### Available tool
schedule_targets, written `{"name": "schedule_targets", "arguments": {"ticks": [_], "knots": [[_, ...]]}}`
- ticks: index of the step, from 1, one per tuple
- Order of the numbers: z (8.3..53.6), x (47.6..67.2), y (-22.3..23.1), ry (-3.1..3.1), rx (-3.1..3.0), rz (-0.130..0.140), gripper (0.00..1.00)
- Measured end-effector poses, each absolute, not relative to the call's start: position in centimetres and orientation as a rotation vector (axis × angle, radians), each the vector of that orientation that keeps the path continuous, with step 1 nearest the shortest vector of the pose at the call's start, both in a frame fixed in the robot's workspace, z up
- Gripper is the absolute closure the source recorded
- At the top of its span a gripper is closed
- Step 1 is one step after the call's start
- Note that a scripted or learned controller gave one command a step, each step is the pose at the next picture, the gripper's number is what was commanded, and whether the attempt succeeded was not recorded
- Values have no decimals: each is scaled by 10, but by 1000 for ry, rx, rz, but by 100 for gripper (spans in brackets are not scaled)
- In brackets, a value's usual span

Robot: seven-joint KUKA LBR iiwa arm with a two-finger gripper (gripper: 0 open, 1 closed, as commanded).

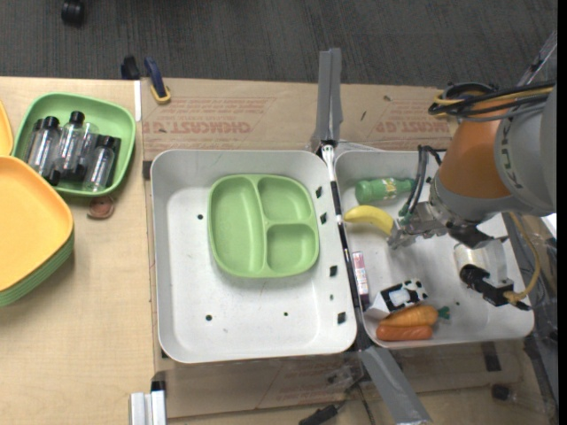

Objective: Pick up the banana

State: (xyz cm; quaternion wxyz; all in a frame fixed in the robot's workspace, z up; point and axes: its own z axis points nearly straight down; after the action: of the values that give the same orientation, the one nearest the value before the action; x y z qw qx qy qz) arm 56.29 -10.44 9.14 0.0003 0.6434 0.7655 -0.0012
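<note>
— Yellow banana (370, 219): where does it lie?
— In the right bin (496, 326), near the divider, long axis running left-right. It sits just left of my fingers (400, 235), nearly touching.
— Open or closed?
— Hidden under my wrist; I cannot tell.

banana (369, 219) yellow | divided plate (263, 226) green | carrot (407, 322) orange | bins (177, 255) white

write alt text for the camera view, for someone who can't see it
A grey arm's two-finger gripper hangs in the right white bin, just beside a curved yellow banana. The left white bin holds a green three-compartment plastic plate.
</note>
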Motion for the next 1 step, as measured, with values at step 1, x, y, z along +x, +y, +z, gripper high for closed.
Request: {"name": "schedule_targets", "arguments": {"ticks": [1], "knots": [[192, 659, -90, 2627, 1717, -1, 100]]}}
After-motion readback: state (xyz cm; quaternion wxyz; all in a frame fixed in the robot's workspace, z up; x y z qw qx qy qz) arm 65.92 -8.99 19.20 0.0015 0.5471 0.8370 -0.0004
